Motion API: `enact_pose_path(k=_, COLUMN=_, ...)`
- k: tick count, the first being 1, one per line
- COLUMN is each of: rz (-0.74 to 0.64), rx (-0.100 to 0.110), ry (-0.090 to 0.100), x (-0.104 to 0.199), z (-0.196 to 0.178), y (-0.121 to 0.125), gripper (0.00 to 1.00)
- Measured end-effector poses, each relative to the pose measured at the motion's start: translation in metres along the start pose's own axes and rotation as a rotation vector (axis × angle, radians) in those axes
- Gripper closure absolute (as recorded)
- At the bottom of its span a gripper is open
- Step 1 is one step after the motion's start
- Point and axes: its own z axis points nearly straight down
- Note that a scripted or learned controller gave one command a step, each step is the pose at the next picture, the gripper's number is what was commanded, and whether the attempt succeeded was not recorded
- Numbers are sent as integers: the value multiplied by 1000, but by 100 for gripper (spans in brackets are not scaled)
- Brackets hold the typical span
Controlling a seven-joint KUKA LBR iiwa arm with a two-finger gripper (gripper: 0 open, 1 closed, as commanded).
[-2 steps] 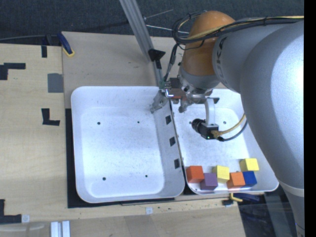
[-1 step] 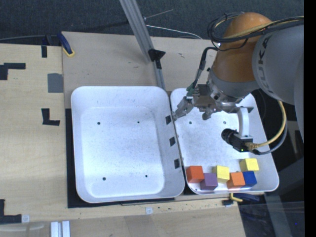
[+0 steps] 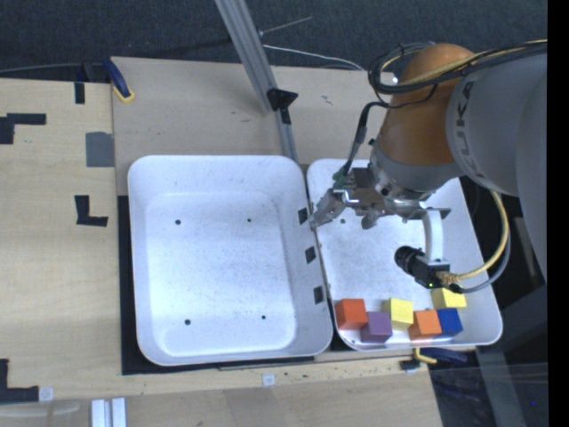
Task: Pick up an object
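Several small blocks lie along the near edge of the right bin [image 3: 369,265]: an orange block [image 3: 351,312], a purple block [image 3: 378,326], a yellow block [image 3: 401,311], a second orange block [image 3: 427,324], a blue block [image 3: 450,320] and another yellow block [image 3: 452,299]. My gripper [image 3: 344,215] hangs over the far left part of that bin, well away from the blocks. Its two fingers are spread apart, open, with nothing between them. The arm's orange band [image 3: 427,105] and wrist cover the bin's far right part.
The left bin [image 3: 147,181] sits beside the right one, their rims touching. A slanted metal rail [image 3: 253,52] runs from the top down to the bins' far edge. A black cable fitting [image 3: 416,265] hangs over the right bin.
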Motion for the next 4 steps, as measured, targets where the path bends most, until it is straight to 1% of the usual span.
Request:
enact_pose_path(k=1, rz=-6, rx=2, ry=2, x=54, z=40, y=0, gripper=0)
enact_pose_path(k=2, rz=-1, rx=1, ry=1, x=62, z=37, y=-36, gripper=0)
enact_pose_path(k=3, rz=-1, rx=-3, ry=1, x=47, z=32, y=-35, gripper=0)
enact_pose_path(k=4, rz=-2, rx=-3, ry=2, x=48, z=32, y=-35, gripper=0)
